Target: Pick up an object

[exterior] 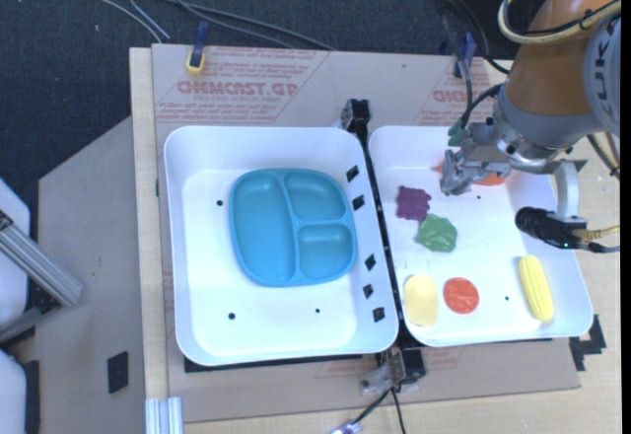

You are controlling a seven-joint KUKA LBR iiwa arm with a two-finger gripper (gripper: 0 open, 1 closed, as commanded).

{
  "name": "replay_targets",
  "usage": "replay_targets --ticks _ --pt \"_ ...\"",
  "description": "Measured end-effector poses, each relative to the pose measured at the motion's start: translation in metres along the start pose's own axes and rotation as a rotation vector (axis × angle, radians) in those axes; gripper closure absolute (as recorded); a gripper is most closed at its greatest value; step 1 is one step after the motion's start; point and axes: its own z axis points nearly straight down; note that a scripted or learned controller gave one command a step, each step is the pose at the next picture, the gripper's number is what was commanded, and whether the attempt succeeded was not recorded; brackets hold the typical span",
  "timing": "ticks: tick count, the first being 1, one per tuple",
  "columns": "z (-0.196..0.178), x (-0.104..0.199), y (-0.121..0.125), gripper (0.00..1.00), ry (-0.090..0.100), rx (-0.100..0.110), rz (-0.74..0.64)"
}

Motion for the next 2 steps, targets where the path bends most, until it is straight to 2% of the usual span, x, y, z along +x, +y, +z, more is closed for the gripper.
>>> replay_targets --ticks 1,2 --pt "-0.006 0.063 0.001 1.00 0.000 -0.002 0.000" --pt "0.006 0.114 -0.002 1.00 -0.002 0.003 0.003"
